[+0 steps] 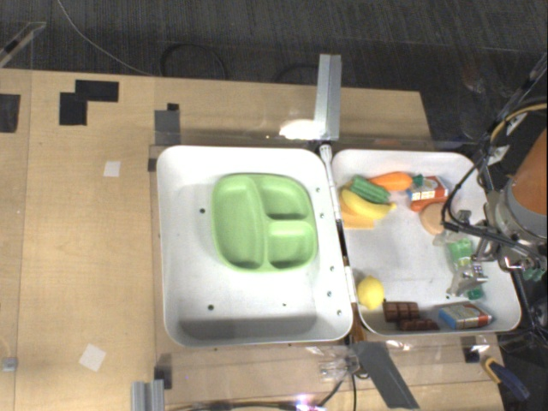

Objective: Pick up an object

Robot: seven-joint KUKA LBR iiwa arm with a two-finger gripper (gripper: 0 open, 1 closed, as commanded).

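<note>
A blue-and-red box (463, 317) lies at the right bin's (402, 255) front edge; the tool (469, 274) hovers just above, grip state unclear.

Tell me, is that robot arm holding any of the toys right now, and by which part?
It cannot be told. The end effector is low in the right bin, beside a green item.

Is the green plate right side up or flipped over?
Right side up. The green plate lies flat in the left bin with its three hollow compartments facing up.
</note>
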